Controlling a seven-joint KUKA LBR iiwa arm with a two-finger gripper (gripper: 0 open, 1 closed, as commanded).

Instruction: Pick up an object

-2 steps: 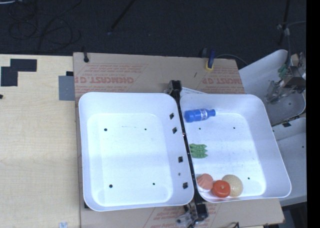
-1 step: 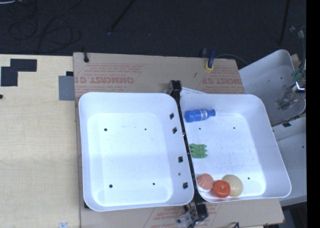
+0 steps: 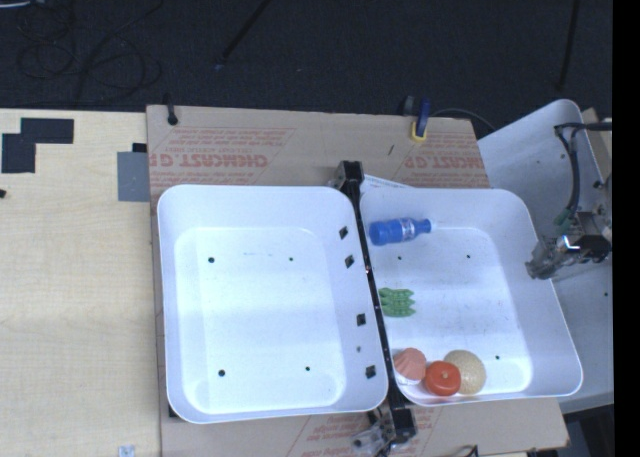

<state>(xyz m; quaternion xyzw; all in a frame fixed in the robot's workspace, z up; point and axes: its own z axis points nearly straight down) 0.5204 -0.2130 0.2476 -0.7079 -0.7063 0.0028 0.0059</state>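
Operator, note your right bin (image 3: 545, 345): near its front edge lie a red round piece (image 3: 442, 378), a pink one (image 3: 409, 363) and a tan one (image 3: 466, 369), touching. Farther sit a green item (image 3: 397, 302) and a blue bottle (image 3: 399, 231). Your gripper (image 3: 560, 250) hangs right of the bin rim, well apart from all.

1. Below me, two white bins sit side by side: the left bin (image 3: 190, 245) and the right bin (image 3: 540, 335).
2. A black divider strip (image 3: 362, 275) runs between them.
3. Both rest on printed cardboard (image 3: 260, 145) laid over my worktop (image 3: 70, 275).
4. A yellow-and-blue clamp (image 3: 419, 119) grips the cardboard's far edge.
5. Cables (image 3: 60, 5) lie on the dark floor (image 3: 330, 25) beyond.
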